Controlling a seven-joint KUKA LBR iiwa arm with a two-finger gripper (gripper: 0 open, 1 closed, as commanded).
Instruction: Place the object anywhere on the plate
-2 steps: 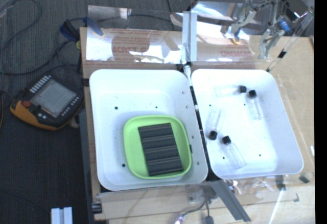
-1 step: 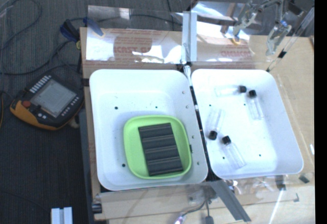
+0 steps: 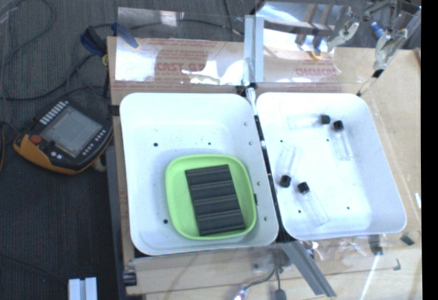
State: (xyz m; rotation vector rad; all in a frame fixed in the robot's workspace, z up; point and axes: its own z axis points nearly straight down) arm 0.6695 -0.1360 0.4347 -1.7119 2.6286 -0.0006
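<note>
A light green square plate (image 3: 176, 179) sits in the front half of the left white bin (image 3: 140, 148). A dark grey ribbed block (image 3: 215, 199) lies flat on the plate, covering most of its middle, with its long side running front to back. Nothing touches the block from above. In the right white bin (image 3: 387, 182) lie several small clear vials with black caps, among them one vial (image 3: 341, 139) near the back and another vial (image 3: 311, 201) toward the front.
A clear plastic wall (image 3: 185, 62) stands behind both bins. A metal divider (image 3: 263, 155) runs between them. A teach pendant (image 3: 65, 135) and cables lie on the dark floor at the left. Brackets and hardware (image 3: 383, 11) crowd the back right corner.
</note>
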